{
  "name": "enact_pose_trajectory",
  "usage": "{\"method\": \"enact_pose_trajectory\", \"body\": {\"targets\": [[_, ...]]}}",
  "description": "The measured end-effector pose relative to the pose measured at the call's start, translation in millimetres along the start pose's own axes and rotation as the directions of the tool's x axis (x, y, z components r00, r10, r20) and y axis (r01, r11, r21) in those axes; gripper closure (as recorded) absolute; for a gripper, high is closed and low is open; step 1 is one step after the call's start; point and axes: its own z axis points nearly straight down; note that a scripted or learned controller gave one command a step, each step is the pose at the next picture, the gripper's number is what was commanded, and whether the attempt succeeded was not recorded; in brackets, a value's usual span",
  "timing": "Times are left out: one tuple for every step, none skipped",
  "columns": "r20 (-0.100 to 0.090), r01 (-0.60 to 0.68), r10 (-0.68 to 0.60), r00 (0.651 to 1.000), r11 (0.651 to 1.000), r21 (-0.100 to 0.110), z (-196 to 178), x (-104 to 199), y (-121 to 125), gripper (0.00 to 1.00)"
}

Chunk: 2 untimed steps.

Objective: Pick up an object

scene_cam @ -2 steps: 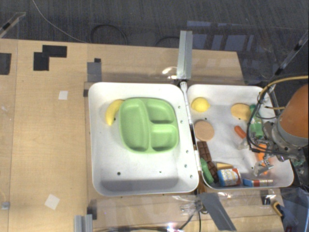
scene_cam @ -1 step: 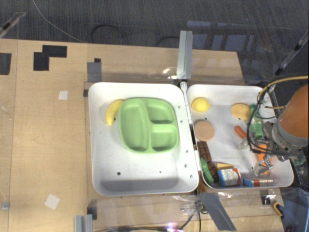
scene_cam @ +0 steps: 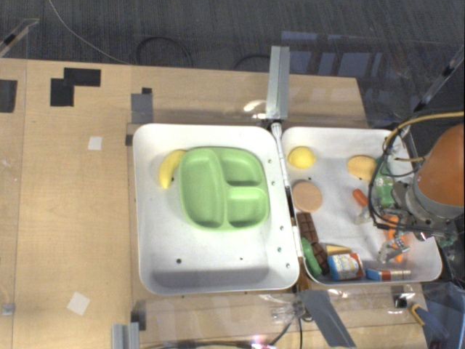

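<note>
At the near edge of the right bin (scene_cam: 429, 264), small packages lie pressed against the wall: a blue can (scene_cam: 343, 266), a dark chocolate bar (scene_cam: 309, 233) and a marker (scene_cam: 389, 273). They are probably crowded there because the bin is shallow and things slide to its side. The gripper (scene_cam: 396, 247) hangs low over the near right corner, just beside the marker and near the can; whether it is clenched or released I cannot tell. Farther away lie a round cookie (scene_cam: 306, 195), an orange piece (scene_cam: 359, 195), a lemon (scene_cam: 301, 157) and a yellow bun (scene_cam: 361, 166), well apart from the gripper. On the left, a green tray (scene_cam: 221, 187) and a banana (scene_cam: 169, 167) rest in the other bin (scene_cam: 156, 267).
</note>
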Motion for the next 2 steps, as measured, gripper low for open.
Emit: {"method": "enact_pose_trajectory", "body": {"targets": [[0.003,0.039,-0.039,0.999,0.999,0.001,0,0,11,0.00],[0.019,0.045,-0.045,0.999,0.999,0.009,-14,-7,10,1.00]]}}
